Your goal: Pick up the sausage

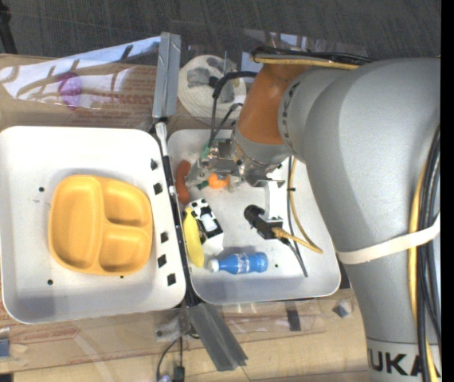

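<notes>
Jaws (215,168) hanging low in right bin (322,281), spread state impossible to tell; sausage (181,179) lying just left, long axis running along the bin wall

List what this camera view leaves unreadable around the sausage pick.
- Gripper: the wrist and cables cover the fingers, so their state is unreadable.
- Sausage: a reddish-brown strip by the right bin's left wall; its end toward the gripper is hidden.
- Contact between the two: cannot tell.
- Black-and-white item: too small to identify.
</notes>
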Action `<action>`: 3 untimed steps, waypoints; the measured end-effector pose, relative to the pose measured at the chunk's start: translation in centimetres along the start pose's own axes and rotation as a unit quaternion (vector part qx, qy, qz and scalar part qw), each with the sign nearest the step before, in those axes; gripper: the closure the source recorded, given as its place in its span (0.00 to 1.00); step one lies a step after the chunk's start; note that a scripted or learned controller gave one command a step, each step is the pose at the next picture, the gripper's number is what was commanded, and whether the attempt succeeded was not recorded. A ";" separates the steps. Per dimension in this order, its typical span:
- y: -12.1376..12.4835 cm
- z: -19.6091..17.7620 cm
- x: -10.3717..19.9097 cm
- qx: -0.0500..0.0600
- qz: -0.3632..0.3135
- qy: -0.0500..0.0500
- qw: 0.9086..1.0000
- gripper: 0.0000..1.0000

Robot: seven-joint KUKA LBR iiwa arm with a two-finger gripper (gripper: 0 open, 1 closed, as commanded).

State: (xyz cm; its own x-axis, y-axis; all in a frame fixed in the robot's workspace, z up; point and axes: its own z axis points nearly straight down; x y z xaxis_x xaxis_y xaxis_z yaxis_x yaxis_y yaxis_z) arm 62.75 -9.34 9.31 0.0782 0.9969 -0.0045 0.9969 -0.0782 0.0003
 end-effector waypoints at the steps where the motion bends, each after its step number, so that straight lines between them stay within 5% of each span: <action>1: 0.0 -1.0 0.2 0.002 -0.002 0.001 1.000 1.00; 2: 0.0 -1.0 0.2 0.002 -0.002 0.001 1.000 0.00; 3: -0.6 -0.3 -0.1 -0.003 -0.050 -0.001 0.999 0.00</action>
State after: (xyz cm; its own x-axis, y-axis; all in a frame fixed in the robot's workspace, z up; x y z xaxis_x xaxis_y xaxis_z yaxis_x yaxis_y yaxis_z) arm 62.11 -9.38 9.63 -0.0221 0.9997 -0.0059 0.9997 0.0221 0.0059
